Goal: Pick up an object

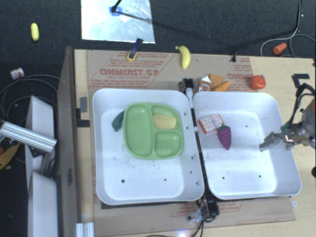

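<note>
The gripper sits low over the right edge of the right shallow white bin; whether it is open or closed cannot be told. A purple plastic grape bunch and a red-and-white carton lie well apart from it, near the bin's left wall. The left shallow white bin carries a green divided plate.

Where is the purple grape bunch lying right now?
The purple grape bunch lies in the right bin, toward its upper left, just right of and below the small red-and-white box.
</note>
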`<state>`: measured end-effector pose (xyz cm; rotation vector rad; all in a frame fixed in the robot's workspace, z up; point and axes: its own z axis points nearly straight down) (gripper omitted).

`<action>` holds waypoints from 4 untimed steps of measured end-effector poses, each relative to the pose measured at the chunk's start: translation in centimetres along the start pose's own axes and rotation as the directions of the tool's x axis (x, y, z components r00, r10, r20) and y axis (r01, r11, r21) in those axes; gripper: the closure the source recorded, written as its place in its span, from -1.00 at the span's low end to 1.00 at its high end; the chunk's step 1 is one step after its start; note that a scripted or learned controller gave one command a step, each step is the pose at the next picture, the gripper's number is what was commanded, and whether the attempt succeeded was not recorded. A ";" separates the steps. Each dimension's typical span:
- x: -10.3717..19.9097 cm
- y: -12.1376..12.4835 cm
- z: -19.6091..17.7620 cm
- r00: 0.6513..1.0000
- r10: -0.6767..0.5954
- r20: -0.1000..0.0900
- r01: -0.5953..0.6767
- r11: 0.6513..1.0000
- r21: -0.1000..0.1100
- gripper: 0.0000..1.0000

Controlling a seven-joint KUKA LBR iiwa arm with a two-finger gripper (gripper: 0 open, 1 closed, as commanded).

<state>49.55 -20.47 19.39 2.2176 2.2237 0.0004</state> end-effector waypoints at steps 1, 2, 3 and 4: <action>4.4 3.9 6.7 1.000 -0.006 -0.003 0.006 1.000 0.002 -1.00; 6.7 8.8 3.4 1.000 -0.006 0.000 0.006 1.000 -0.006 -1.00; 10.9 9.4 11.3 1.000 -0.005 -0.002 0.005 1.000 0.003 -1.00; 10.6 9.6 9.9 1.000 -0.004 -0.001 0.004 1.000 -0.002 1.00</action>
